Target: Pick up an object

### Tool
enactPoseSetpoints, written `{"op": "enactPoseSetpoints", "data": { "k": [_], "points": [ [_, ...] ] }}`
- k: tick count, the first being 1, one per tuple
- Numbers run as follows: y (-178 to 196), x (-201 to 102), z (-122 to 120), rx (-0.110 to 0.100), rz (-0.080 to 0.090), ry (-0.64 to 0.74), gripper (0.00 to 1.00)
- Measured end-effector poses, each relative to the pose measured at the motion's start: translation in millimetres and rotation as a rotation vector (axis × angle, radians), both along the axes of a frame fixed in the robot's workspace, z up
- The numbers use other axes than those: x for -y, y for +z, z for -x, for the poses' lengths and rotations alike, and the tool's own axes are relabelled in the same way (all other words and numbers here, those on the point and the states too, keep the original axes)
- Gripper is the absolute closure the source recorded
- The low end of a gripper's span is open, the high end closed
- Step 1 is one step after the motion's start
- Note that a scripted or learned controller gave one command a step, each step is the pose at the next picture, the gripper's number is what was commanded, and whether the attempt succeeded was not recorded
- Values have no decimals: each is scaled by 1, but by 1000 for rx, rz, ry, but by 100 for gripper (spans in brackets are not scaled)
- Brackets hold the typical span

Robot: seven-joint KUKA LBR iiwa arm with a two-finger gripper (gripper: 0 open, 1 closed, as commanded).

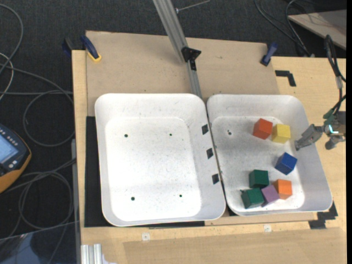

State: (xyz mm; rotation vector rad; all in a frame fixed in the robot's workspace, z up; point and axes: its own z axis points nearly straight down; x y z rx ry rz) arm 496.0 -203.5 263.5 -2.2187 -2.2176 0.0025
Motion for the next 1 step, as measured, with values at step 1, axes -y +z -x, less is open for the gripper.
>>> {"op": "enactPoseSetpoints", "data": {
  "k": [1],
  "points": [
    [2, 0, -1, 5, 2, 1, 0]
  ]
}}
